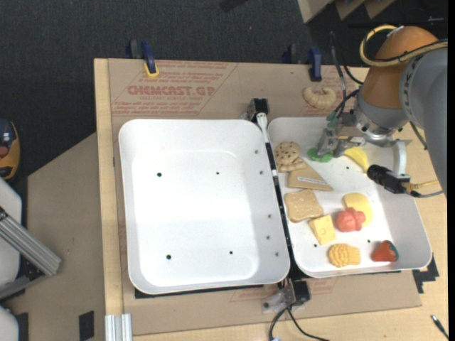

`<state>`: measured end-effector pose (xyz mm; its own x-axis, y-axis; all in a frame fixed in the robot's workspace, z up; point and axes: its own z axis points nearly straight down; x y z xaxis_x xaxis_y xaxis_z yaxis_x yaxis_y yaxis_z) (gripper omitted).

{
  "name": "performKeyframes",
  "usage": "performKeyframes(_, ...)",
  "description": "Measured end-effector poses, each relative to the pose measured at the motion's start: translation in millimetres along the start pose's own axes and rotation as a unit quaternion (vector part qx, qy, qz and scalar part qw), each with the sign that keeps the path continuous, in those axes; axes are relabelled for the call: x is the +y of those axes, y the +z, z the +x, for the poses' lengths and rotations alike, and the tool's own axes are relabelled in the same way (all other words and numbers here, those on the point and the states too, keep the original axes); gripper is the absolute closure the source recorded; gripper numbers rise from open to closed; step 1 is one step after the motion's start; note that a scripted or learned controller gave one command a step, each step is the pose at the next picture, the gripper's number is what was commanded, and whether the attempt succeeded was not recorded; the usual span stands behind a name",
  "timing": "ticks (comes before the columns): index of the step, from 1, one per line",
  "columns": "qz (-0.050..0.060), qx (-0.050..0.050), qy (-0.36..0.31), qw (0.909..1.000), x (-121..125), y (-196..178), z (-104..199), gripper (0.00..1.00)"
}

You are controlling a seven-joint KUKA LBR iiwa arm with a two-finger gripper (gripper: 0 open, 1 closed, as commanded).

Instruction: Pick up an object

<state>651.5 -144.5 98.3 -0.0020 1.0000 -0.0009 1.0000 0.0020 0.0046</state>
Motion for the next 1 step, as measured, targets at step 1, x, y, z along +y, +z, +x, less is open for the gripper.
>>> performKeyframes(1,0.004,0.002,0.002,1.0000,-7.1,13.9,-70.5,1.00)
